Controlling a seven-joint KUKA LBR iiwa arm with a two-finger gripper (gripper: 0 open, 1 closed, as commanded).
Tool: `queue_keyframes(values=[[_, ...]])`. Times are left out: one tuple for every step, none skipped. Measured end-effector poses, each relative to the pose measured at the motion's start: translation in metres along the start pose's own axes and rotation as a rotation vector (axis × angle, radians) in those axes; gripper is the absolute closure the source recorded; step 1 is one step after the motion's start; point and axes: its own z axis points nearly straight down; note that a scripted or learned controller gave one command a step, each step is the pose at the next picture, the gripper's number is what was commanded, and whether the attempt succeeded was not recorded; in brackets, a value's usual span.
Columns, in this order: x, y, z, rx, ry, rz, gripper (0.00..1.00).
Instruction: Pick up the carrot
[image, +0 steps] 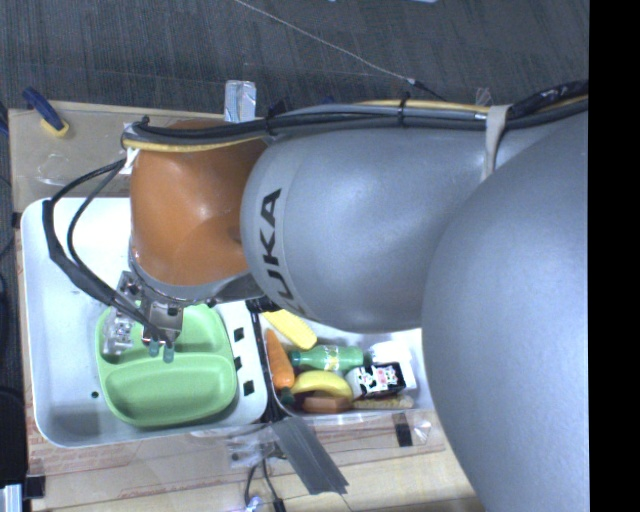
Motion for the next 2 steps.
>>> queue_keyframes(values=[[0.005, 0.0, 0.079, 0.01, 0.009, 0.261, 1.0], [-0.028, -0.042, 0.056, 0.005, 0.001, 0.442, 1.0]])
